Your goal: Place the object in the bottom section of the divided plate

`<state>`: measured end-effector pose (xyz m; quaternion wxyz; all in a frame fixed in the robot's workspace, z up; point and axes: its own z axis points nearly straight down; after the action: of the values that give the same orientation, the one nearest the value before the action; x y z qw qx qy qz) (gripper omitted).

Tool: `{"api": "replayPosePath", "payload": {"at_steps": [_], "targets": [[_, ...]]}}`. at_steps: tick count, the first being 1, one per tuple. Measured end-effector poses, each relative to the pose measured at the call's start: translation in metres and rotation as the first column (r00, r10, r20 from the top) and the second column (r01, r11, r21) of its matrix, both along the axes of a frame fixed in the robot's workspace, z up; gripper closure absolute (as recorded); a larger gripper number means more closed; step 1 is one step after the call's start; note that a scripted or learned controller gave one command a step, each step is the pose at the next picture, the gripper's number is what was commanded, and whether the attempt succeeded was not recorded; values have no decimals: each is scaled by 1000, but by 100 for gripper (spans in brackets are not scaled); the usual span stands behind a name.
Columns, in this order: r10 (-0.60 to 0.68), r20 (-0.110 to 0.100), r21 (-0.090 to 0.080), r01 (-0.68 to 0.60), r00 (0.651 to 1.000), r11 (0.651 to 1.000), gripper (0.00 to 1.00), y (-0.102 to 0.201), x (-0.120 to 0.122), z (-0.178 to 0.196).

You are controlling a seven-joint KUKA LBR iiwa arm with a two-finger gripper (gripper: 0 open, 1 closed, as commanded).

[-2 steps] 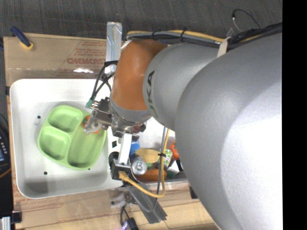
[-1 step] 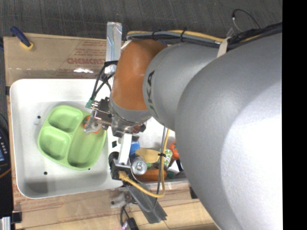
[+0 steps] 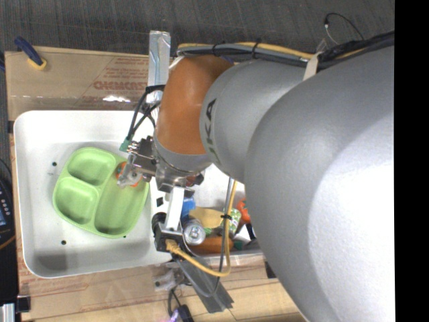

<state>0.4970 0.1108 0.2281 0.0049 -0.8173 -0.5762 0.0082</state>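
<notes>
Looking down on your bench, you see a light green plastic divided plate (image 3: pixel 99 192) with three sections lying in the left shallow white bin (image 3: pixel 33 180). Your grey arm with its orange band (image 3: pixel 191 106) reaches in from the right and covers most of the right bin. Its gripper (image 3: pixel 131 173) hangs over the plate's right edge, above the large section. A small orange object (image 3: pixel 121 172) shows right at the gripper's tip, touching or just beside it; whether it is grasped cannot be told. Mixed small items (image 3: pixel 208 223) lie under the arm.
</notes>
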Motion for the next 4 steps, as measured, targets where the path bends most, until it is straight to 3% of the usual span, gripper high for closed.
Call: {"api": "replayPosePath", "payload": {"at_steps": [4], "targets": [[0,0,0,0,1000,1000,0,0,0,0]]}}
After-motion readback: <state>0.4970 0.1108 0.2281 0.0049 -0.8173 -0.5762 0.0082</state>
